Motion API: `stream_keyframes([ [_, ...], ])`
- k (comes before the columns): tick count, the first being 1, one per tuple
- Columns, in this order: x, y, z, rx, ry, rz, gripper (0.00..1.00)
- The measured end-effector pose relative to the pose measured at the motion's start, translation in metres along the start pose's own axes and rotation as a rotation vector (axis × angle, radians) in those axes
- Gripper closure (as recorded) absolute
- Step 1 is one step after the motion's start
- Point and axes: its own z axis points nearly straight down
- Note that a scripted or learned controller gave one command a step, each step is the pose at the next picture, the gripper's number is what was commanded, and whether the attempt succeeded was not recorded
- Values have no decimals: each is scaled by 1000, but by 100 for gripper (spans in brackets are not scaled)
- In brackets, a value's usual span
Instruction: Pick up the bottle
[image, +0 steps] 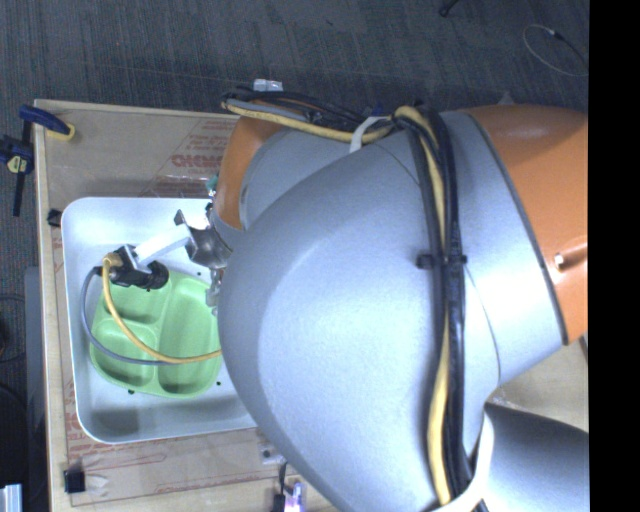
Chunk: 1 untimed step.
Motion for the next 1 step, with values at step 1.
stream_keyframes([
  [1, 1, 0, -10, 1, -3, -7, 100],
])
